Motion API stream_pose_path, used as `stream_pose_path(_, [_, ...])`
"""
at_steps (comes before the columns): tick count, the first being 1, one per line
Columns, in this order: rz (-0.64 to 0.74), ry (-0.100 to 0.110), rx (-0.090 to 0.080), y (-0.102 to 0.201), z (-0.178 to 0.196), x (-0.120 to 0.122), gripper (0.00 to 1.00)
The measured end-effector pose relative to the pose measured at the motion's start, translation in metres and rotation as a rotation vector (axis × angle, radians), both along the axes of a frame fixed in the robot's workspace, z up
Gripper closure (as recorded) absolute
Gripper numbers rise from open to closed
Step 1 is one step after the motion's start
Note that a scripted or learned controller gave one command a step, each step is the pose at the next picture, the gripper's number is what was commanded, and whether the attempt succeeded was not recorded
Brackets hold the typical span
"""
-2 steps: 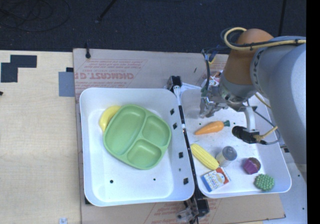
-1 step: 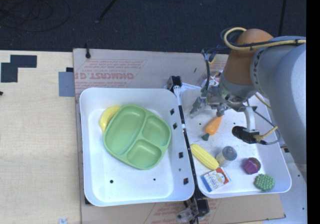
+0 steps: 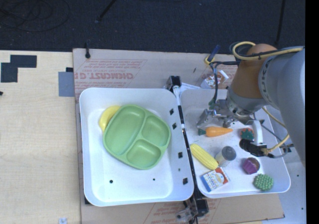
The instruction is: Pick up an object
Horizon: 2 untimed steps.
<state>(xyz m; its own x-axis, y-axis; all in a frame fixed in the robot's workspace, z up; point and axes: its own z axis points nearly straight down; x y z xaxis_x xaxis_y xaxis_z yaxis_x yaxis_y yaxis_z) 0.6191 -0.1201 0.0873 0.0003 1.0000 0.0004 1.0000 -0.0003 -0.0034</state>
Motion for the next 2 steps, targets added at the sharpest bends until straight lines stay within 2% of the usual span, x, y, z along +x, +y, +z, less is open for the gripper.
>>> stream_pose_path(1, [-0.003, -0.001, -0.001, -0.072, 0.001, -0.084, 0.0])
stream_pose_path(2, [0.001, -0.004, -0.001, -0.08, 0.083, 0.008, 0.0])
